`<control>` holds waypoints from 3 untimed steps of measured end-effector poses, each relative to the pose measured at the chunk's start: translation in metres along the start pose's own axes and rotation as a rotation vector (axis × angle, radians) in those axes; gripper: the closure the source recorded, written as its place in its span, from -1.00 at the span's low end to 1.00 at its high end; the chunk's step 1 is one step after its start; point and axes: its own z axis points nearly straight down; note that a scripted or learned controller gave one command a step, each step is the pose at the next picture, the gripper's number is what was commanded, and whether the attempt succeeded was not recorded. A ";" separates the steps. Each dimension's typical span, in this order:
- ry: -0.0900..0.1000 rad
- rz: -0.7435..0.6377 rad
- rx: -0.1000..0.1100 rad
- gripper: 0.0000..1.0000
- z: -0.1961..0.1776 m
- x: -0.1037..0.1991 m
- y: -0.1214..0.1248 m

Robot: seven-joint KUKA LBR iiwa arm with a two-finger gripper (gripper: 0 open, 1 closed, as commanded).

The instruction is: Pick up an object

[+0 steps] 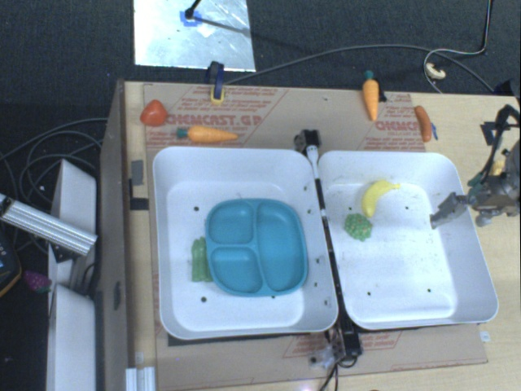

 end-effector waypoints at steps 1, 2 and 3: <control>0.002 0.000 0.003 -1.00 0.146 0.081 -0.023; 0.000 -0.001 -0.003 -1.00 0.088 0.075 0.050; 0.001 -0.001 0.000 -1.00 0.174 0.082 0.095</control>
